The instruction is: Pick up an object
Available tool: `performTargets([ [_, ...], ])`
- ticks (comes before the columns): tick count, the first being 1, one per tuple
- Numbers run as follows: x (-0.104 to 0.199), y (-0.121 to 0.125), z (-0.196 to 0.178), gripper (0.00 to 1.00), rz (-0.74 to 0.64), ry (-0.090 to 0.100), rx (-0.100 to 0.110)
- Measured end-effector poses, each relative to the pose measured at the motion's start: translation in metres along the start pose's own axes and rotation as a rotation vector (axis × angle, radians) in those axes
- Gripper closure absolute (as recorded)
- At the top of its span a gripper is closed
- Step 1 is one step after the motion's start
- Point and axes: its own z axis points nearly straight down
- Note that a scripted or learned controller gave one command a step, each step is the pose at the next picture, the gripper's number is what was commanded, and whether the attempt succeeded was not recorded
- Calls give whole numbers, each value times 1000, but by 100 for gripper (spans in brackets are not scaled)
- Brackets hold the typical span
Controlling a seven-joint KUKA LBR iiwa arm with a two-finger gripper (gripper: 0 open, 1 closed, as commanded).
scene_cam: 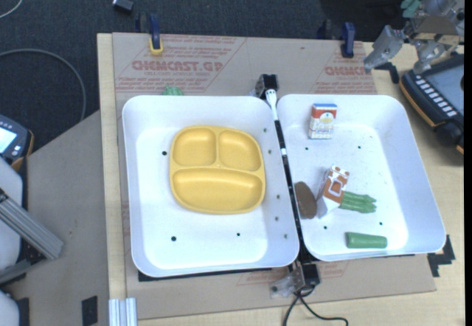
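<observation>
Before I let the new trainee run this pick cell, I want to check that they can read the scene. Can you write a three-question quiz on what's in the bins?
1. True or false: the yellow divided plate lies in the left bin.
2. Which item sits nearest the right bin's front edge?
A. the small red and white carton
B. the green block
C. the brown piece
3. Fill in: the end effector is beyond the ____ bin's far corner, outside both bins.

Key: 1 true; 2 B; 3 right.
</observation>
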Motion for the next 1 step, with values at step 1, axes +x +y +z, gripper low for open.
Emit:
performTargets([
  [1, -4, 2, -4, 100, 5, -3, 5],
])
